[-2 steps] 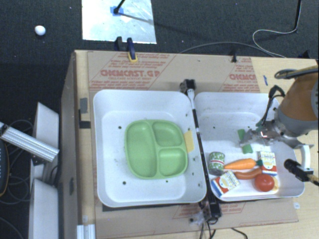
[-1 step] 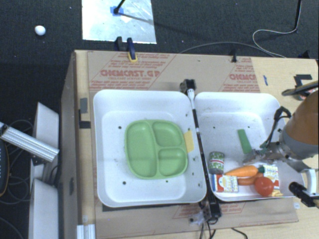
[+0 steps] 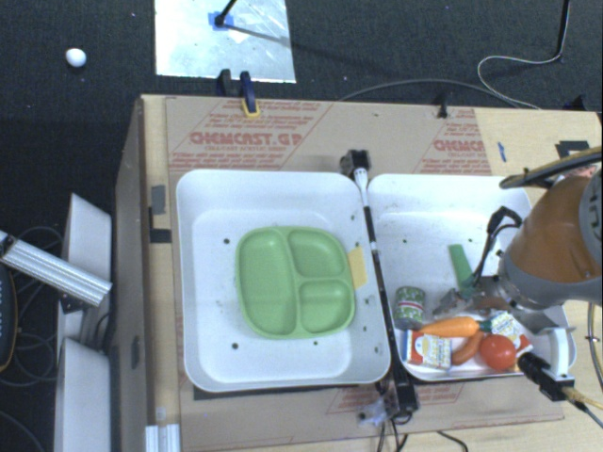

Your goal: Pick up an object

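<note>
Dark carpet surrounds a bench topped with brown cardboard [image 3: 311, 130], which carries two white bins side by side. At the middle of the left bin [image 3: 203, 205] lies a green divided plate [image 3: 294, 281], with a small yellow piece [image 3: 358, 267] at its right rim. Along the near edge of the right bin [image 3: 424, 205] lie a carrot [image 3: 450, 328], a tomato [image 3: 498, 351], a small can [image 3: 410, 303] and a white packet [image 3: 430, 351]; a green stick [image 3: 460, 264] lies further back. The gripper [image 3: 468, 297] hangs low just behind the carrot; whether it is spread or closed I cannot tell.
</note>
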Robot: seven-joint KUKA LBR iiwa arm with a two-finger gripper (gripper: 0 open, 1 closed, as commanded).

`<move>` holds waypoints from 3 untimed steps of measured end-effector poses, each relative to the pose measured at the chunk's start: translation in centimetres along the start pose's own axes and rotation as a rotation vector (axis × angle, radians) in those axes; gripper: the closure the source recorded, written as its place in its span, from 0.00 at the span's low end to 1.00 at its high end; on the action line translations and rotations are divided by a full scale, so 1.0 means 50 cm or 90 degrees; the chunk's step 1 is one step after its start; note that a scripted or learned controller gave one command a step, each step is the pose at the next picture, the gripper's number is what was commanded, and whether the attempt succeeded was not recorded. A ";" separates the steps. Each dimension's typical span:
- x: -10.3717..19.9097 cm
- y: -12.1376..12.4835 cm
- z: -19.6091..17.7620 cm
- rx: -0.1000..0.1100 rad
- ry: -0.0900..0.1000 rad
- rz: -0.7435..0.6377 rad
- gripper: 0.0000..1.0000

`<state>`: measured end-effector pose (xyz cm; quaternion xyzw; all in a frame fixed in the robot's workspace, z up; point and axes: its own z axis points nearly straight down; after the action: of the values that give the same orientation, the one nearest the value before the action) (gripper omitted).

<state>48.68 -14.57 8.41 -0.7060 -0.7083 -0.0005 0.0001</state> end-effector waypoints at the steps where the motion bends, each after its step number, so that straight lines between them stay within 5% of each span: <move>1: -0.023 0.000 -0.001 -0.001 -0.001 0.001 0.00; 2: -0.048 0.144 -0.001 -0.002 -0.001 0.000 0.00; 3: -0.048 0.145 -0.022 -0.003 -0.001 -0.001 1.00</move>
<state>55.93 -16.97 9.53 -0.7053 -0.7089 -0.0012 -0.0021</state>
